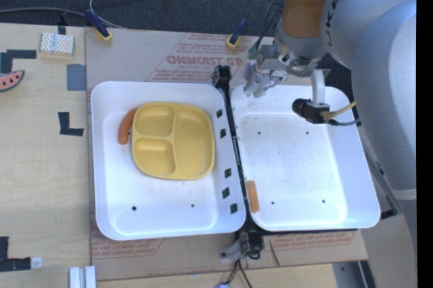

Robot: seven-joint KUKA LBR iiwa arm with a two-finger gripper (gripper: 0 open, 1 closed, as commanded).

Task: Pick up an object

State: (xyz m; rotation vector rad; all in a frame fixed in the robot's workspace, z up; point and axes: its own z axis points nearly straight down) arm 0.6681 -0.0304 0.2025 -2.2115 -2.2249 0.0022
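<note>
My arm (369, 30) hangs in from the right, its bulk over the far edge of the right bin (308, 212), and my gripper (260, 80) sits low near that bin's back left corner, close to the divider where both bins meet. I cannot tell how far my fingers are parted, and nothing shows between them. The left bin (108, 212) carries a yellow sectioned plate (172, 140), broad and shallow, poor for a pinch. Touching its left rim lies an orange sausage-like piece (124, 126); a second, smaller orange piece (252, 195) lies in my own bin, hard against its left wall. That one looks the likelier pick, yet a finger may strike the wall or the black clips (227, 174) along the divider and nudge it aside.
</note>
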